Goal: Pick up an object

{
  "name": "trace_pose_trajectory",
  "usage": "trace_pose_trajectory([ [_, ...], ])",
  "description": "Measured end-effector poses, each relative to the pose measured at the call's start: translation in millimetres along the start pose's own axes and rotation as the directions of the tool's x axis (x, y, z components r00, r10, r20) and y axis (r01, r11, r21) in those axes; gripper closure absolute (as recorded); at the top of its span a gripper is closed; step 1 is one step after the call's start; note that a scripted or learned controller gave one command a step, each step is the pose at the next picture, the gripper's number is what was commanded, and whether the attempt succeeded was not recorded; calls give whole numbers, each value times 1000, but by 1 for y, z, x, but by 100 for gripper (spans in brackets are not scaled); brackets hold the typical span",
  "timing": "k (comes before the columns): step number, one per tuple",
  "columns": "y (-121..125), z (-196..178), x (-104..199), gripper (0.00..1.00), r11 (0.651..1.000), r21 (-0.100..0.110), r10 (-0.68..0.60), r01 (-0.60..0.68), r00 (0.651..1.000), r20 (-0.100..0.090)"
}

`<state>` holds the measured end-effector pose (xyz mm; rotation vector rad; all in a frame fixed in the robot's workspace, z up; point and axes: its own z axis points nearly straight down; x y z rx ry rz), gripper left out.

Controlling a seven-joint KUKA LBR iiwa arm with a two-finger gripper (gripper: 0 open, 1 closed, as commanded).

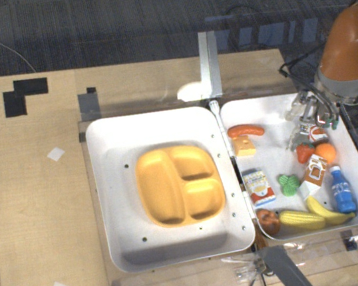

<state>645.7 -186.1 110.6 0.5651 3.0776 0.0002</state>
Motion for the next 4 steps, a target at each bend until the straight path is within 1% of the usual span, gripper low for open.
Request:
trace_pose_trajectory([
  [1,-21,21,5,0,916,-1,402,-402,916,0],
  [2,42,23,7,0,889,0,458,-458,889,-3],
  [3,62,23,6,0,939,21,343,-343,939,-12],
  [4,36,23,20,0,799,4,601,-601,799,-3],
])
